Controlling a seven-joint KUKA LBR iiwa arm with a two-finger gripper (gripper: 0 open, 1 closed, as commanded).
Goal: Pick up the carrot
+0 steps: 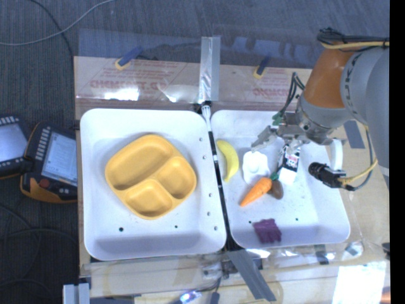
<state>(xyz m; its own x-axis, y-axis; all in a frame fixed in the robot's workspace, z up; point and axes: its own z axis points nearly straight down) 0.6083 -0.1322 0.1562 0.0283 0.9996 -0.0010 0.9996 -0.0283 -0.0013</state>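
gripper (283, 163): finger state cannot be told, nothing seen held | carrot (255, 191): lies slanted just below it, brown object (276, 189) touching | advice: descend across carrot's middle, clear of banana (228, 158)

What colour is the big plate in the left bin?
Yellow; the plate shows in the camera view.

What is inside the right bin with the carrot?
The right bin holds the carrot, a banana, a white item and a purple block. The gripper covers part of the floor.
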